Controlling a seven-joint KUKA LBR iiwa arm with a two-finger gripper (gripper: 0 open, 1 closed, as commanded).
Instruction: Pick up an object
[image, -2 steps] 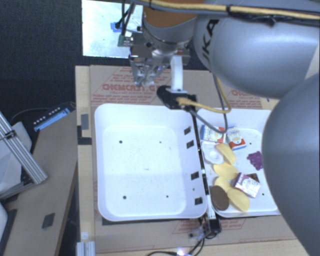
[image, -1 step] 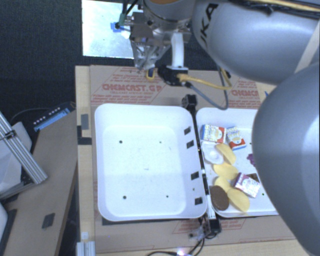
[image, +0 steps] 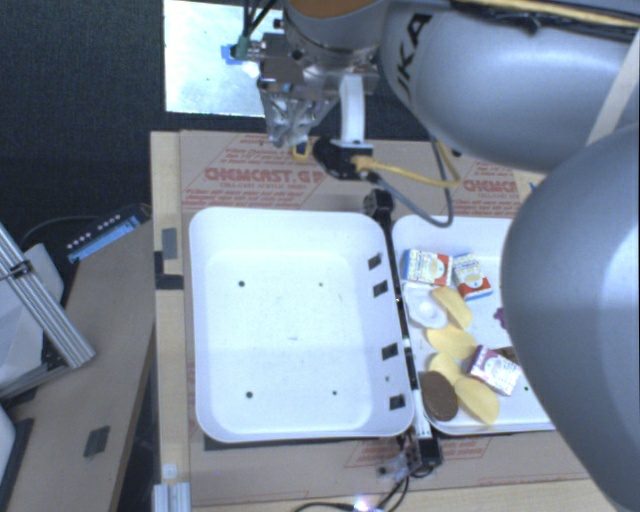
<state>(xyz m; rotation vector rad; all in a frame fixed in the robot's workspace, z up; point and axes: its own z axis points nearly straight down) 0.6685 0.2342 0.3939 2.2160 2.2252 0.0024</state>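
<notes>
My gripper hangs high beyond the far rim of the left bin, over the cardboard sheet; nothing shows in its grasp. The objects lie in the right bin, well away from the gripper: two small printed boxes, a white piece, pale yellow pieces, a brown disc and a brown-and-white packet. My arm's grey body hides the right part of that bin.
A black divider with clips runs between the two bins. A yellow cable trails from the wrist. Printed cardboard lies under the bins, and an aluminium rail stands at the left.
</notes>
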